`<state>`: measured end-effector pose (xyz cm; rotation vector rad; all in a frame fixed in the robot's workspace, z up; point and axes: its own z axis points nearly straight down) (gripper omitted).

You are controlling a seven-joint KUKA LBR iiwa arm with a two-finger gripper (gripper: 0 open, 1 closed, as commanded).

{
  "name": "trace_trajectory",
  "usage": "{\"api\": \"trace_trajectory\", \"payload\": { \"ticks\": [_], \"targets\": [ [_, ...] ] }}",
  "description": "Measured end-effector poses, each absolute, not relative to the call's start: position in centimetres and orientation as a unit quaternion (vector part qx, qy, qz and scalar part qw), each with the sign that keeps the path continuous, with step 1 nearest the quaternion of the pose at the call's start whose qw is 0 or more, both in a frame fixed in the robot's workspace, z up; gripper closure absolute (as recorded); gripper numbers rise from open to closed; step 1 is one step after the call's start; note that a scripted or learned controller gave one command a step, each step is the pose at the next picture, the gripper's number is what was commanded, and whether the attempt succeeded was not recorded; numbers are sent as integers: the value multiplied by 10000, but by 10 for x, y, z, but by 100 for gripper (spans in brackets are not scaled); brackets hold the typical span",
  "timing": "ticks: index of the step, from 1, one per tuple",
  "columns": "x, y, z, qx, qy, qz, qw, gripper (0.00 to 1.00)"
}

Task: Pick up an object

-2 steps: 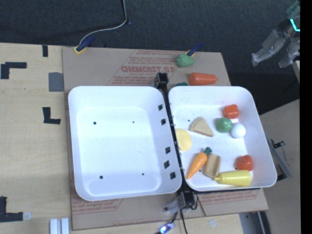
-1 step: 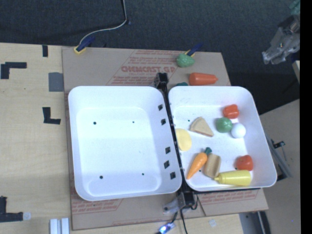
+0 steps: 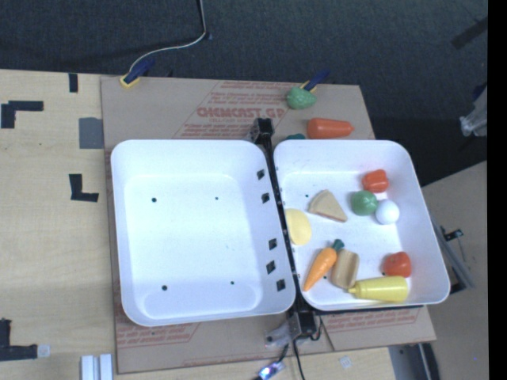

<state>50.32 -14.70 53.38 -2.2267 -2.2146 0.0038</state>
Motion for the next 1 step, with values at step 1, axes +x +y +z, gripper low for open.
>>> {"api": "trace_trajectory", "payload": {
  "ticks": [1],
  "targets": [
    [505,-144,535,-7072,-7070,5,-3,0]
  ]
}}
